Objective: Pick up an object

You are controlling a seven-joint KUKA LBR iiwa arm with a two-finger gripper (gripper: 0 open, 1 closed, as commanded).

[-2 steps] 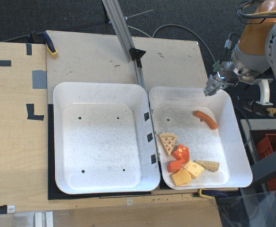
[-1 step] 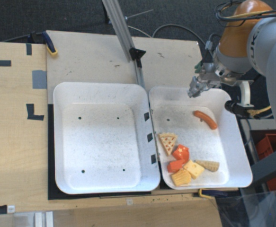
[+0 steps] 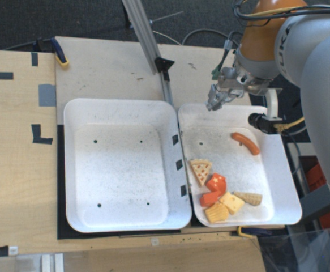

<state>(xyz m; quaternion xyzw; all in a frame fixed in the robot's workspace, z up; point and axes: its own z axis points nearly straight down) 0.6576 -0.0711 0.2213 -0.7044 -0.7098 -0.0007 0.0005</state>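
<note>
My gripper [image 3: 215,103] hangs over the far rim of the right bin [image 3: 278,169], above its back left corner, and nothing shows between its tips. In that bin an orange sausage [image 3: 245,143] lies toward the back right. Near the front lie a waffle-patterned wedge [image 3: 200,169], a red piece [image 3: 215,183], an orange-red piece [image 3: 209,198], two yellow cheese-like blocks [image 3: 224,208] and a tan cone-shaped piece [image 3: 249,198]. All of them lie well in front of the gripper.
The left bin [image 3: 74,152] stands beside the right one, with a ridge between them. A slanted metal pole [image 3: 145,30] rises behind the bins. A blue and yellow clamp [image 3: 59,52] sits at the bench's back left.
</note>
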